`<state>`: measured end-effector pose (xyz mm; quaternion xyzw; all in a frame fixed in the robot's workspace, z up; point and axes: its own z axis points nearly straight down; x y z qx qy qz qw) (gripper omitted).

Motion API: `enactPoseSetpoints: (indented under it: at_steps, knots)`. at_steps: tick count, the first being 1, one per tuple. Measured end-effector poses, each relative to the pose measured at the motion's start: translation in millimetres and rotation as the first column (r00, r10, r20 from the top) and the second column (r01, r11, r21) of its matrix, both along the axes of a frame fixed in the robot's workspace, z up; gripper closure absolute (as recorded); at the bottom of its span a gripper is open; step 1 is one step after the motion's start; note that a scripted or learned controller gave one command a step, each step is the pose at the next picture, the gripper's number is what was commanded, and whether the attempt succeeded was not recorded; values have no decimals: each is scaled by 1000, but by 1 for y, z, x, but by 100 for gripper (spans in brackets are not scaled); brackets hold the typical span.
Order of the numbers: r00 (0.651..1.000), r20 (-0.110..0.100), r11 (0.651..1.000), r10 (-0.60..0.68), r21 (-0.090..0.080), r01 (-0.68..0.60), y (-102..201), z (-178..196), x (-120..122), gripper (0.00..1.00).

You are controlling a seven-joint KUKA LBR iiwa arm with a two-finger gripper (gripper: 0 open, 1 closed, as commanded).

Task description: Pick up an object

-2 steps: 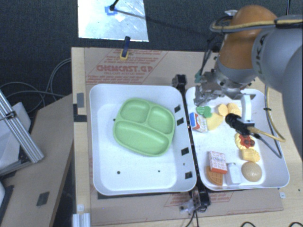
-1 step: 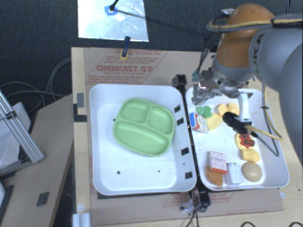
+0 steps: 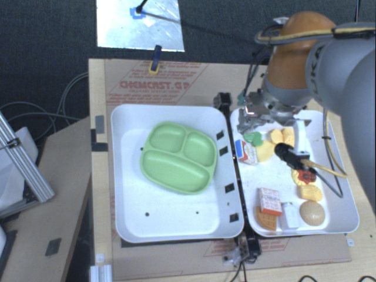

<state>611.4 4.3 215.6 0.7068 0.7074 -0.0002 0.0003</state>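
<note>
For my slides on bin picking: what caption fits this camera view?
KUKA arm's end effector lowered into the right bin of toy food; green divided plate in the left bin.

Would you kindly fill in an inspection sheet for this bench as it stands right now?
Surface: two white bins side by side, left bin and right bin, on a cardboard sheet.
Job's things: small toy foods crowd the right bin.
Clutter: green divided plate in the left bin.
Grippers: gripper low over the right bin's far end; nothing seen held.
Cables: grey cables left of the bench.
Surroundings: shiny sheet on dark floor.
</note>
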Motion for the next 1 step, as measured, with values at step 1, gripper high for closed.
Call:
enactPoseSetpoints:
  at_steps: [1]
  knots:
    - [1000,2,1000,4,1,-4,5,19,-8,100]
